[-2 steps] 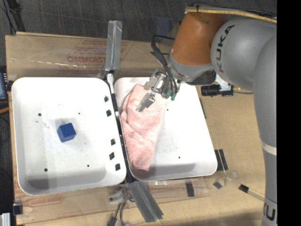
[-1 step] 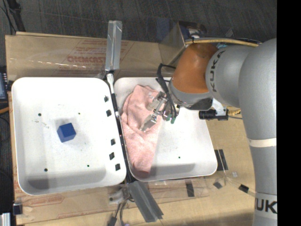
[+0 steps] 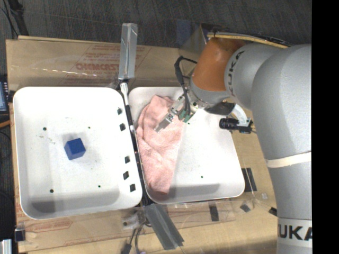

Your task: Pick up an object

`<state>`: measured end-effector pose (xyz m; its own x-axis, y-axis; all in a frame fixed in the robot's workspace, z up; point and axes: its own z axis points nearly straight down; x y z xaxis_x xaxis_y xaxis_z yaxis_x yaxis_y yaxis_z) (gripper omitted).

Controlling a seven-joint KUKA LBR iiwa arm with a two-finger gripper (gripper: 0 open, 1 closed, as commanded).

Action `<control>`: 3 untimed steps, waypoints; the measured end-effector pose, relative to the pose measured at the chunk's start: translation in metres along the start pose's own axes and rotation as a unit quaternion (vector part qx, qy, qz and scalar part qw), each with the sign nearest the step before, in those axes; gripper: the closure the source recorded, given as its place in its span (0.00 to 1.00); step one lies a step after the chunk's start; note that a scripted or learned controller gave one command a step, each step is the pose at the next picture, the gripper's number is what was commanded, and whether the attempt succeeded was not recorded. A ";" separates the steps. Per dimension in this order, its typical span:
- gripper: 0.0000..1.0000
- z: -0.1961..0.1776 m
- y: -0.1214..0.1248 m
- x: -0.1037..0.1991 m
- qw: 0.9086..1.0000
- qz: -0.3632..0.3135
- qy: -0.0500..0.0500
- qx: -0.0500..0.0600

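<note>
While the arm reaches in from the right, its pincer (image 3: 170, 118) hangs low over the right bin (image 3: 222, 163), directly above the upper part of a pink cloth (image 3: 161, 147). Whether the pincer is released or clenched I cannot tell; its tip is small and blends with the folds, and I cannot say if it touches the fabric or sits just above it. The cloth lies crumpled along the bin's left wall, running from near the top edge down toward the bottom corner. In the left bin (image 3: 32, 142) a small blue cube (image 3: 75, 148) rests alone, well apart from the arm.

The likely target is the cloth. The risks, as I judge them: a pinch on one thin fold could slip free during the lift, or the pincer could close on air beside a ridge. The cloth could also drag against the wall between the bins on the counter (image 3: 53, 54).
</note>
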<state>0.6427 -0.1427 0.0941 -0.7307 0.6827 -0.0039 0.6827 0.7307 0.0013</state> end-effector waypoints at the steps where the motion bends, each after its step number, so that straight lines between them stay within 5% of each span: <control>1: 0.00 0.001 -0.045 0.005 0.998 0.064 0.002 0.001; 2: 1.00 -0.010 -0.044 0.004 0.998 0.061 0.002 0.001; 3: 0.00 -0.010 -0.044 0.004 0.998 0.061 0.002 0.001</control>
<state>0.6097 -0.1715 0.1041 -0.6425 0.7663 -0.0007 0.7663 0.6425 -0.0006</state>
